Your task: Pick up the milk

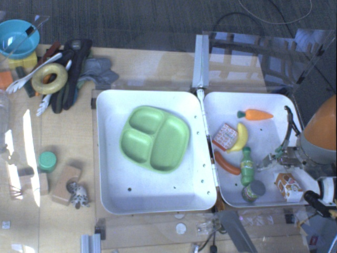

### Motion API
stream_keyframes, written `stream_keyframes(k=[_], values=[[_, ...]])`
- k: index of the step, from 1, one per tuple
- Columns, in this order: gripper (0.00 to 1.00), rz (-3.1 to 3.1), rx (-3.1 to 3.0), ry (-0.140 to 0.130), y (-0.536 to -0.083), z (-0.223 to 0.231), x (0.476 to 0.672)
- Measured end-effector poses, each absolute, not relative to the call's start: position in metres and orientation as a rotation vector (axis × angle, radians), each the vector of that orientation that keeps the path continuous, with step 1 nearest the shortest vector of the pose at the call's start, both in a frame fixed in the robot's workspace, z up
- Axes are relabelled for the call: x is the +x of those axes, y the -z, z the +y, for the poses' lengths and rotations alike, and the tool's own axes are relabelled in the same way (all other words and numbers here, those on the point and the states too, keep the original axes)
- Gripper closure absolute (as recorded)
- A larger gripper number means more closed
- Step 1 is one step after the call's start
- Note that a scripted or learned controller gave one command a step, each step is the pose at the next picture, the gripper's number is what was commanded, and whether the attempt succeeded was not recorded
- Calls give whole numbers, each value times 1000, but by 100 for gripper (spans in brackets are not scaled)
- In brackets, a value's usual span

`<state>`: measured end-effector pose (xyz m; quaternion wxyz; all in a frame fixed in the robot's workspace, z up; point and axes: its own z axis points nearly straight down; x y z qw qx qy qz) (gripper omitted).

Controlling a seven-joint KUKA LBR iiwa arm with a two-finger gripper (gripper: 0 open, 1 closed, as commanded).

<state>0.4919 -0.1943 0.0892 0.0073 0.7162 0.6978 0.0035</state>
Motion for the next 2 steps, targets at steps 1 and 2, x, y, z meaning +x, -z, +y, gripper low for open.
stream_keyframes(k=[1,2], values=[[0,2176,2251,-13,-89,-200,492],[0,2063,2361,-18,-89,-199,492]])
